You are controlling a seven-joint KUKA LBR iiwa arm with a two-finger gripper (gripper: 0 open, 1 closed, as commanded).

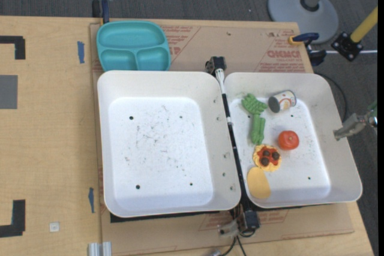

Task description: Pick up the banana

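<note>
A pale yellow, rounded piece (pixel 259 183) lies at the front left corner of the right bin (pixel 342 189); it is the only yellow item and looks like the banana, seen short and stubby. My gripper (pixel 343 130) hangs at the right bin's right rim, well to the right of the yellow piece and a little farther back. Nothing shows in its grasp.
The right bin also holds two green vegetables (pixel 255 114), a small can on its side (pixel 281 101), a red tomato (pixel 288 139) and a small round toy with dark toppings (pixel 267 157) touching the yellow piece. The left bin (pixel 111 129) sits alongside. A teal divided tray (pixel 133 45) is behind it.
</note>
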